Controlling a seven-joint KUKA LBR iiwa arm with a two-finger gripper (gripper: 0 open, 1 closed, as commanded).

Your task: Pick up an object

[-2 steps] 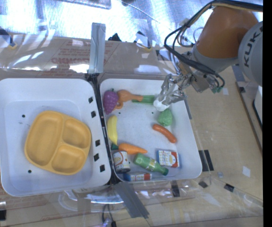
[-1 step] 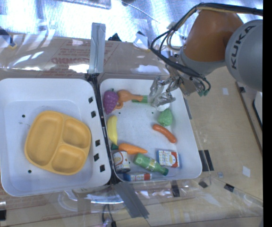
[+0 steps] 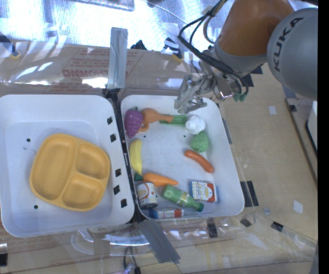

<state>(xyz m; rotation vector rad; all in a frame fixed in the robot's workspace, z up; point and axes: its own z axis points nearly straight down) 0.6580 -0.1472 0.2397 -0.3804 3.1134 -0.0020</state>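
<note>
While pincer (image 3: 188, 100) hovers over right bin (image 3: 228, 153), cardboard (image 3: 67, 67) lines bench behind.

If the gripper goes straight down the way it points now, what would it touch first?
Probably the green stalk of the orange vegetable, or the bin floor just beside it. The gripper hangs over the far end of the right bin, near the white garlic. Depth is hard to judge from one view.
</note>
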